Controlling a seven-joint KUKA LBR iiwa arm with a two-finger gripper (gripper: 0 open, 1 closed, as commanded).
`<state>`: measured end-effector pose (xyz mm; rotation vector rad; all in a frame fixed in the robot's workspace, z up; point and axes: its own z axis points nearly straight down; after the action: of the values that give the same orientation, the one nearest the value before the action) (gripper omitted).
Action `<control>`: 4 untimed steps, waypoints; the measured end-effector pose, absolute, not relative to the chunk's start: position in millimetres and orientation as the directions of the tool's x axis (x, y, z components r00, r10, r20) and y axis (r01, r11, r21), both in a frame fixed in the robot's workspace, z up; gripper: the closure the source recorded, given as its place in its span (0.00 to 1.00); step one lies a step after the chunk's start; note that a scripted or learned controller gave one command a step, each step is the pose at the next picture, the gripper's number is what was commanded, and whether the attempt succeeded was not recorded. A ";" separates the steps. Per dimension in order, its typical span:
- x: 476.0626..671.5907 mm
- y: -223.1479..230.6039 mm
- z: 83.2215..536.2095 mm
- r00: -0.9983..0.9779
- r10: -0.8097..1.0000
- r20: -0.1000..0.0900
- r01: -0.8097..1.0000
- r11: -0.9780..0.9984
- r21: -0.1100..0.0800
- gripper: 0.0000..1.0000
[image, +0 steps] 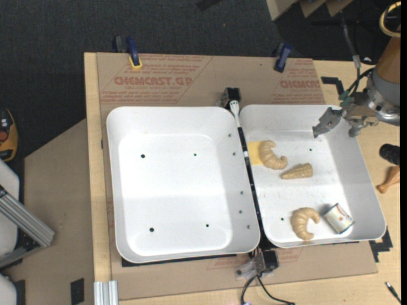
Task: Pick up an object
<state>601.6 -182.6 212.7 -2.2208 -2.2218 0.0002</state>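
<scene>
Above the right bin (356,170), the gripper (327,122) hangs — finger state unclear, nothing visibly held.

Pastries (273,155), perhaps, in right bin (359,164)

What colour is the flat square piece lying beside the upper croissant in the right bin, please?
Pale yellow, seen in the camera view: the flat square piece.

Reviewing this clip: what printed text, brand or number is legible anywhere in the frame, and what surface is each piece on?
"CHEMCAST GP", red print on the brown protective sheet behind the left bin; the last letters are partly blurred.
A second red print of the same kind on that sheet behind the right bin: cut off and too blurred to read for certain.
Finer red lines under both prints: too small to read.
Small metal can: no readable label.
</scene>
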 end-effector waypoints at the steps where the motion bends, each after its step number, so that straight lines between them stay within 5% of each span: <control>1: 595.0 -132.1 100.0 0.000 1.000 -0.005 1.000 0.000 0.012 0.00; 2: 510.3 -112.1 139.9 0.002 1.000 0.003 1.000 -0.002 -0.006 0.00; 3: 562.2 -90.2 81.6 -0.004 1.000 -0.002 1.000 0.004 0.001 0.00; 4: 593.6 -95.7 316.4 -0.003 1.000 -0.004 1.000 0.003 0.021 0.00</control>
<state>593.6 -95.7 316.4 -2.2309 -2.2370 -0.0194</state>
